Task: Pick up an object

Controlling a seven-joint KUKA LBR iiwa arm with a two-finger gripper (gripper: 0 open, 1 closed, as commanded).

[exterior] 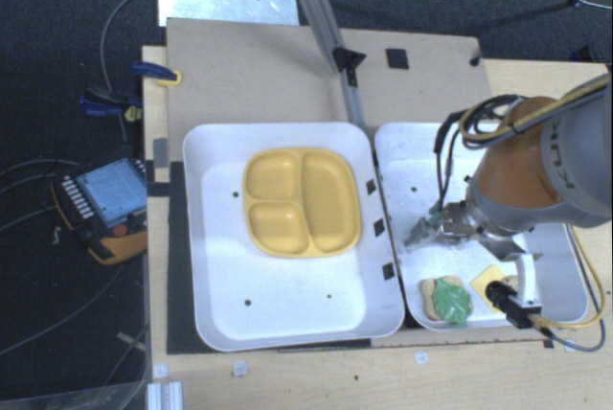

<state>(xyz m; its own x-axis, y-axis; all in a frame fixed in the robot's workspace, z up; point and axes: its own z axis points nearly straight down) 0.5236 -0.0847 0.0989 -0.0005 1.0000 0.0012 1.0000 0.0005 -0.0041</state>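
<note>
My gripper hangs low over the middle of the right bin, pointing left toward the bin's left wall. No object shows in it. A green leafy object lies on a tan piece at the bin's front edge, just in front of the gripper. A small yellow piece lies right of it, partly under the arm's wrist. A yellow divided plate rests in the left bin.
The arm's orange band and grey body cover the right half of the right bin. A slanted metal pole crosses the back of the bench. Cables and a blue-screened device lie on the floor at left.
</note>
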